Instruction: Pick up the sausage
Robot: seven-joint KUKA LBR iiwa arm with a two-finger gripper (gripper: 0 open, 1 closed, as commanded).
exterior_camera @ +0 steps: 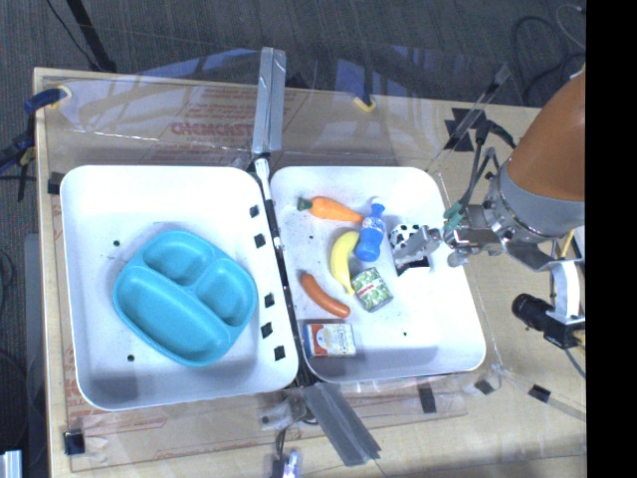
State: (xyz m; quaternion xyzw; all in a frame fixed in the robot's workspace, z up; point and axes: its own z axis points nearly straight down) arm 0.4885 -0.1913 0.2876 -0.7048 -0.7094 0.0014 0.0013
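Note:
The sausage (pixel 324 294), reddish-orange and short, lies slantwise on the floor of the right bin (pixel 453 342), near its left wall. My gripper (pixel 411 247) hovers over the right half of that bin, reaching in from the right. It is well to the right of the sausage and slightly farther back. A banana (pixel 343 257) and a green packet (pixel 371 289) lie between the two. Nothing shows in the gripper.
An orange carrot (pixel 334 209) and a blue bottle (pixel 371 232) lie at the back of the right bin. A small carton (pixel 329 339) rests near the bin's front wall. The left bin (pixel 90 197) holds a blue divided plate (pixel 186 295).

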